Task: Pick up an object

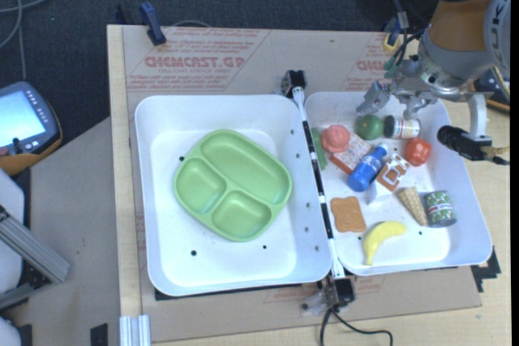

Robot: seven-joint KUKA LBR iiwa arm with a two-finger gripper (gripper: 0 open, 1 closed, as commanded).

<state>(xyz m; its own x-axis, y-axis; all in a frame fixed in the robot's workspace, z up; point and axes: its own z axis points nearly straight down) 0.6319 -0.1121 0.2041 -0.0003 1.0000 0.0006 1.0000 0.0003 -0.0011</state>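
Note:
My gripper (395, 103) hangs over the far end of the right bin (466, 251), its fingers spread open with nothing between them. Just below its left finger lies a green ball (371, 126), and a small white bottle (403, 126) lies beside that. Close by in the same bin are a pink ball (335, 137), a red tomato (418, 151), a blue bottle (369, 166), a red and white box (393, 172), a cone (411, 204), a dark green can (440, 207), a slice of toast (349, 215) and a banana (381, 237).
The left bin (154, 142) bears a light green divided plate (233, 184). A black clip (293, 81) sits at the far end of the ridge between the bins. A blue clamp (152, 22) grips the bench's far left corner. The arm comes in from the upper right.

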